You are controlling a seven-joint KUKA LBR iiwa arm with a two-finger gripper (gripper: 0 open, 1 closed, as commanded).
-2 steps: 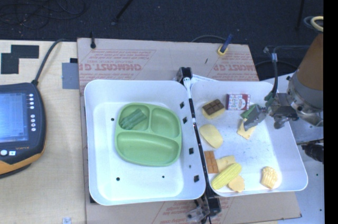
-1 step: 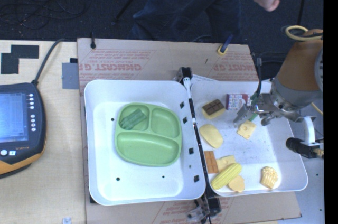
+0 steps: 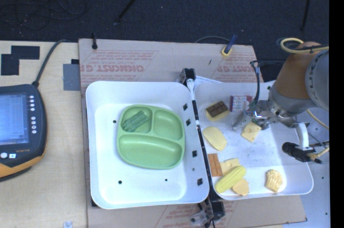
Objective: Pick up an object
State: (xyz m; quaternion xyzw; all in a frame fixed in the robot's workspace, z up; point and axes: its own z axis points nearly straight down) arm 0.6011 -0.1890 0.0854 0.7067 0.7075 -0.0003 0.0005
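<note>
From my feed, the arm (image 3: 301,79) runs off the right edge, only its wrist end visible. The pincer (image 3: 248,118) is a dark tangle over the right bin (image 3: 293,176); I can't make out its fingers. The handheld screen unit (image 3: 19,130) is cut by the left edge. Worktop (image 3: 51,178) clipped at the near edge.

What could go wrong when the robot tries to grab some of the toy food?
The gripper sits low in the right bin beside a small yellow wedge, which looks thin and could slip away. The brown waffle piece and the red packet lie close by, so the fingers might bump them or catch the wrong one. The corn cob rests against other pieces near the bin's front wall, a tight spot to reach.
</note>
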